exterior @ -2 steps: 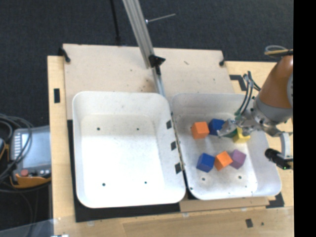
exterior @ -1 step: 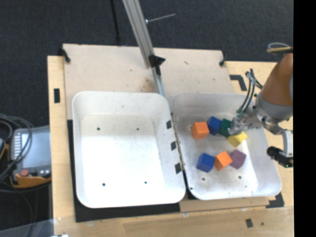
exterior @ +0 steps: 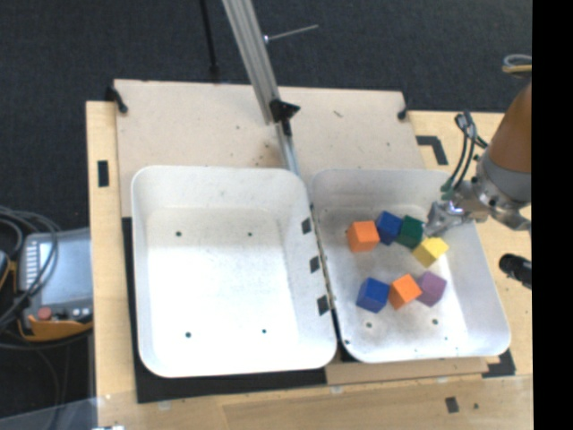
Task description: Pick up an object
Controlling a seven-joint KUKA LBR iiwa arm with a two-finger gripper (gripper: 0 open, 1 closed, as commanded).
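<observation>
The right bin [exterior: 474,325] holds several small cubes. An orange cube [exterior: 363,236], a blue cube [exterior: 389,227] and a green cube [exterior: 411,232] sit in a row near its middle. A yellow cube [exterior: 431,251] lies just right of them. Nearer the front are a second blue cube [exterior: 372,294], a second orange cube [exterior: 406,290] and a purple cube [exterior: 431,288]. My gripper [exterior: 440,220] reaches in from the right, low over the bin, just above the yellow cube and beside the green one. Nothing visibly sits in its grasp.
The left bin [exterior: 143,240] stands beside the right one, sharing a middle edge. A metal camera pole [exterior: 255,52] rises from behind the bins. Cables and a control pendant [exterior: 45,285] lie off the bench at the left.
</observation>
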